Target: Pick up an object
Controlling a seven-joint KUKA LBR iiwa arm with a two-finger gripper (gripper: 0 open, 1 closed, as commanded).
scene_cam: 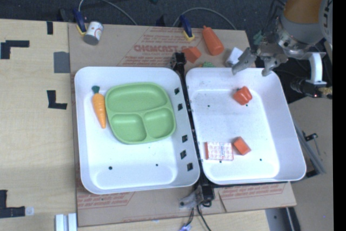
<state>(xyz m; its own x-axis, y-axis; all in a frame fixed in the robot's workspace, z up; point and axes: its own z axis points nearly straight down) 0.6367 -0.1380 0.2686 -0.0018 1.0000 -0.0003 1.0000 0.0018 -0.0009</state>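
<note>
Nearest the camera, at the lower end of the right bin (286,132), lie two small things side by side: a flat pink-and-white packet (219,151) with a grid of small squares on its face, and just to its right a small orange block (241,146), blunt-cornered and tilted a little. They sit very close, possibly touching.

Further up the same bin, well apart from those two, rests an orange-red lump (243,96), rounded and glossy, standing alone on the white floor near the upper right part of the bin.

The gripper (255,64) hangs above the top edge of the right bin, up and slightly right of the orange-red lump. Its two fingers are spread wide apart and hold nothing. The orange band (305,5) of the arm shows above it, at the upper right.

In the left bin (86,132) sits a green divided plate (140,112) with three compartments. Just beside its left edge lies a toy carrot (99,108), orange with a small green top, pointing down the bin.

Outside the bins, on the cardboard beyond the right bin's top edge, an orange bottle-shaped toy (212,40) lies tilted, with a smaller orange piece (193,53) near it. A small white can (93,32) rests at the cardboard's upper left corner.
</note>
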